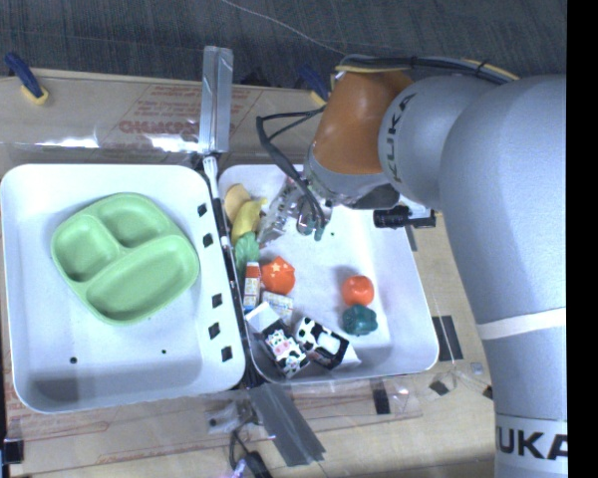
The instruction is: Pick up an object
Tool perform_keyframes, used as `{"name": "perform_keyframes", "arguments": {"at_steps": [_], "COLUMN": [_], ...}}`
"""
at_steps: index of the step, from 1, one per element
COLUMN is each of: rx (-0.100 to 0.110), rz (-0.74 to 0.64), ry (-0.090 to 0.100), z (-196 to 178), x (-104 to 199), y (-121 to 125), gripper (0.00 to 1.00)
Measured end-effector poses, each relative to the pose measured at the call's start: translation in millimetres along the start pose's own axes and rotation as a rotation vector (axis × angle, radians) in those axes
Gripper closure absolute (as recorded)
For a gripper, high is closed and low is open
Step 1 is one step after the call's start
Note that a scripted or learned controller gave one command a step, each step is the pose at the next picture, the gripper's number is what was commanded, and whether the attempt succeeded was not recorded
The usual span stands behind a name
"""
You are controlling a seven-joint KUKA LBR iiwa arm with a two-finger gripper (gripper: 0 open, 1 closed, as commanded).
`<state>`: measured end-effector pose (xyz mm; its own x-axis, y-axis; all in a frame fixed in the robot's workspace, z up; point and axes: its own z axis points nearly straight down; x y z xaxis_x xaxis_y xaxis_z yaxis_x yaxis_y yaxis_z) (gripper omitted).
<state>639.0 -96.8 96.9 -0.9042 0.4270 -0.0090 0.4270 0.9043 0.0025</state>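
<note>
My gripper (295,219) hangs over the back left part of the right bin (399,257), below the orange wrist band. Its fingers stand apart and nothing is between them. Just left of it lies a yellow banana-shaped toy (240,207), with a green piece (247,251) below that. An orange toy (277,275) sits a little in front of the gripper. Further right are a round orange ball (357,289) and a teal object (359,320). A black-and-white cow toy (311,345) lies at the bin's front.
The left bin (40,366) holds a green divided plate (126,255). A small bottle (251,283) and a white block (263,317) lie along the right bin's left wall. The grey arm (488,197) covers the bench's right side.
</note>
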Motion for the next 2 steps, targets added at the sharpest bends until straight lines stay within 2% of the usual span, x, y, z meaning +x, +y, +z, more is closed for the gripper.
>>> {"name": "perform_keyframes", "arguments": {"at_steps": [1, 2], "rx": [-0.003, 0.001], "rz": [-0.095, -0.385], "ry": [-0.003, 0.001], "z": [-102, -174], "x": [25, 35], "y": [56, 24], "gripper": [1.00, 1.00]}}
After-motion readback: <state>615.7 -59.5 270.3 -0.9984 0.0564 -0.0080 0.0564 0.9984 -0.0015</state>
